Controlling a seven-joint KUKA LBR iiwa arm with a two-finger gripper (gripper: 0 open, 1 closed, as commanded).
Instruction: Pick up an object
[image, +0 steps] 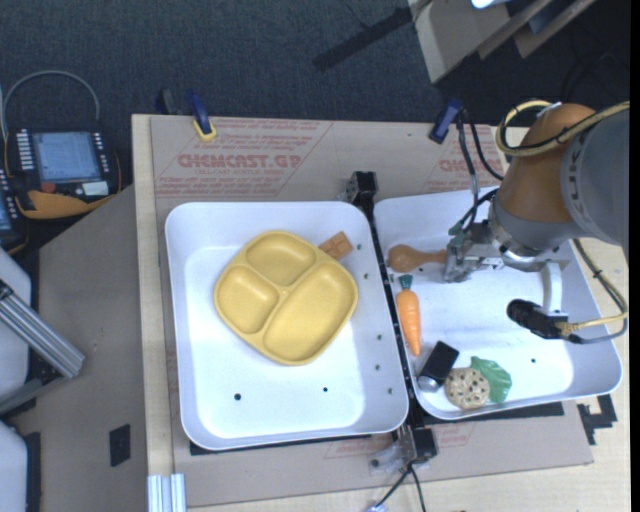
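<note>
In the left bin (190, 300) a yellow divided plate (287, 297) lies beside a small brown block (336, 244). In the right bin (590, 375) lie a wooden spoon (415, 258), a carrot (408, 316), a black block (439, 360), a cookie (464, 388) and a green piece (494, 377). The tool (462, 262) hovers at the spoon's handle; I cannot tell its state.

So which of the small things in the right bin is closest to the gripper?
The brown wooden spoon, lying just left of the gripper at the bin's top. The orange toy carrot, black block and cookie lie farther down.
</note>
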